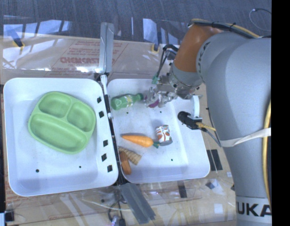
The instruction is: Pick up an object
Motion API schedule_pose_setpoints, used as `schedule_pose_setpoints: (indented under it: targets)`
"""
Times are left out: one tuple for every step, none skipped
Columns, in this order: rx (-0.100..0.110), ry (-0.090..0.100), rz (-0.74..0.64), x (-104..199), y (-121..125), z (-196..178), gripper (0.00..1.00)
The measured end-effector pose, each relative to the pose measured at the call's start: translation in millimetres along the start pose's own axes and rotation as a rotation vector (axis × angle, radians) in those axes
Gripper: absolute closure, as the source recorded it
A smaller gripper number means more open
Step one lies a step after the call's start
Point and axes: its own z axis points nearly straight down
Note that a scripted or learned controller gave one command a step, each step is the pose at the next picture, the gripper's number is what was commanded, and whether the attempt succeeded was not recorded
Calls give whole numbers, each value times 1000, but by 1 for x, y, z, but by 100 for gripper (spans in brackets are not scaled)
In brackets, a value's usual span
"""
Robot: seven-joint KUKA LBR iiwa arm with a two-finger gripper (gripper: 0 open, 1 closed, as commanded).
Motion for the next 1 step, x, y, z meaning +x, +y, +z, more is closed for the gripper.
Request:
schedule_pose_setpoints:
  targets:
    - [-40, 2, -21, 82, -37, -74, 100]
